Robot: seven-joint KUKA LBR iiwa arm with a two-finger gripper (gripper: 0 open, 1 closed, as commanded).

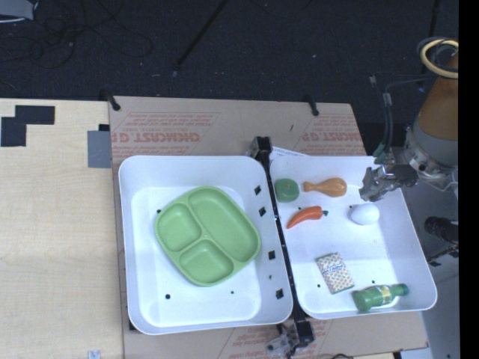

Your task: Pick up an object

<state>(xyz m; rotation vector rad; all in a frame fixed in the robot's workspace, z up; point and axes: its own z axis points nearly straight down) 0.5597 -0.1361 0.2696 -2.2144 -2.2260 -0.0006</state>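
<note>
My gripper (372, 188) hangs over the far right side of the right bin (416, 253), just above and right of a white egg (364, 215). Nothing shows between its fingers. Left of it lie a tan chicken drumstick (326, 188), a green round piece (287, 190) and an orange-red chili pepper (305, 216). Nearer the front of the same bin sit a small patterned box (334, 272) and a green bottle (380, 296) lying on its side.
The left bin (142, 275) holds a green divided plate (207, 234). A black divider (274, 230) runs between the two bins. The grey arm with its orange band (440, 111) comes in from the right. Cardboard lies under both bins.
</note>
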